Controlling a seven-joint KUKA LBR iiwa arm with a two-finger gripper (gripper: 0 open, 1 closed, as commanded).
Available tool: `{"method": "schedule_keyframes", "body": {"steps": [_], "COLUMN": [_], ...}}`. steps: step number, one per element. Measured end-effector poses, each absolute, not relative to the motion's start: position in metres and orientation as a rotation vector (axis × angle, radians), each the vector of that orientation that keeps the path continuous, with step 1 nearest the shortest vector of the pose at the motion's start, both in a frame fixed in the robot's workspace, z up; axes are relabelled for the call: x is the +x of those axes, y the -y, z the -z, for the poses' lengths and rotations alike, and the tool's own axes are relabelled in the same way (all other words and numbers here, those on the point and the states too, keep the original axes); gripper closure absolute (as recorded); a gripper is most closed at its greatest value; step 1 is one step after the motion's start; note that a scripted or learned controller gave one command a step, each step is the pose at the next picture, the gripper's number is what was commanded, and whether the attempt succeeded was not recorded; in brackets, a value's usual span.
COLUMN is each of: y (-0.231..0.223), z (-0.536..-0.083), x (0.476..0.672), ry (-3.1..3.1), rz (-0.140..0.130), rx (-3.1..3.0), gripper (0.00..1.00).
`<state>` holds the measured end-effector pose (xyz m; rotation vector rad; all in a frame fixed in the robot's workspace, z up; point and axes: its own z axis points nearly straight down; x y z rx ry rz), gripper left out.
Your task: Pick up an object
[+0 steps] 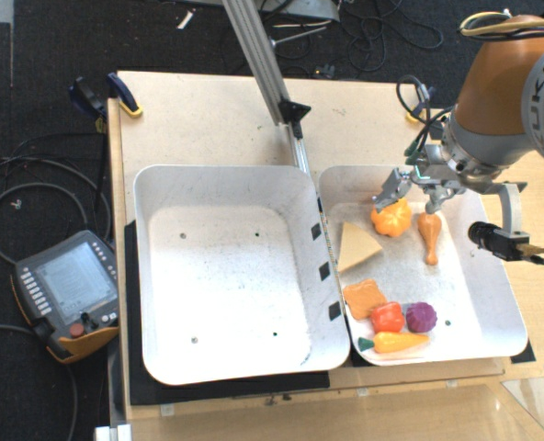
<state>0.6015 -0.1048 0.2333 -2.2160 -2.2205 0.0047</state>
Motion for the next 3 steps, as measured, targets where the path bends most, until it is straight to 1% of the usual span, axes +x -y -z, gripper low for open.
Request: {"method": "schedule_keyframes", "body": {"steps": [1, 2, 3], "y": [0.105, 0.105, 0.101], "z": [-0.236, -0.192, -0.13], "x": [0.602, 0.604, 0.609], "ry": [2.222, 2.218, 2.217], "rz": [0.0, -0.006, -0.007], "rx": [-2.22, -2.219, -2.218], "gripper": [0.0, 0.0, 0.0]}}
